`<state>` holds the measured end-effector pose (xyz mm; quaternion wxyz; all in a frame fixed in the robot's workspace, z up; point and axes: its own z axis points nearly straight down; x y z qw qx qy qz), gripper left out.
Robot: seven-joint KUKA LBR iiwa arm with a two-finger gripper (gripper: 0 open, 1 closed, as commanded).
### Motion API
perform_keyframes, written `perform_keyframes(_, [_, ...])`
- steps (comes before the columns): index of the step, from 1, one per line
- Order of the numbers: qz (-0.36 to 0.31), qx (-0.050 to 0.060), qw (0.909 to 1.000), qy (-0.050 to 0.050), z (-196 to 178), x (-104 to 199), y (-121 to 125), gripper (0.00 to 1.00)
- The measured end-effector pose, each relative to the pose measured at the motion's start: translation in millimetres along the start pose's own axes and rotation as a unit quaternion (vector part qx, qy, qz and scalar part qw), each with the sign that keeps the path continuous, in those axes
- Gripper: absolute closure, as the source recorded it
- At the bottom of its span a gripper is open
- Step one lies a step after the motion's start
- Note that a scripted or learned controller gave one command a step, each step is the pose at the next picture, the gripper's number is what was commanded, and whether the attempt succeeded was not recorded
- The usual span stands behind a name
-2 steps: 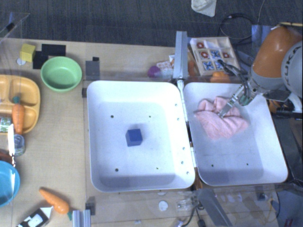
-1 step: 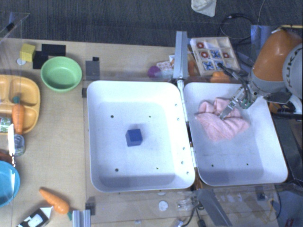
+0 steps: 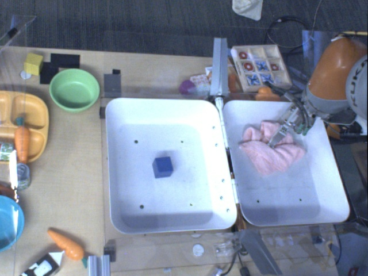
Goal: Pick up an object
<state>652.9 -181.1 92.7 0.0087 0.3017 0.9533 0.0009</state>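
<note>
cloth (image 3: 270, 149) pink | cube (image 3: 163, 166) blue | bins (image 3: 132, 211) white | bowl (image 3: 74, 89) green

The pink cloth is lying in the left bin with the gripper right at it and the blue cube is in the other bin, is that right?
Not quite: the bins are swapped. In the camera view the pink cloth lies in the right bin, with the gripper right at it, and the blue cube sits in the left bin.
</note>
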Motion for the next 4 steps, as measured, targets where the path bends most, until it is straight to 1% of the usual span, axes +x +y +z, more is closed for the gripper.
perform_keyframes(1, [-0.057, 0.002, 0.9984, 0.006, 0.7, -9.3, -4.6, 0.00])
perform_keyframes(2, [-0.138, -0.001, 0.9905, 0.000, -0.3, 31.4, 32.5, 0.00])
perform_keyframes(3, [-0.137, -0.004, 0.9906, -0.004, -14.5, 29.3, 35.8, 1.00])
perform_keyframes(4, [-0.186, -0.002, 0.9826, 0.000, -113.5, 56.0, 98.1, 1.00])
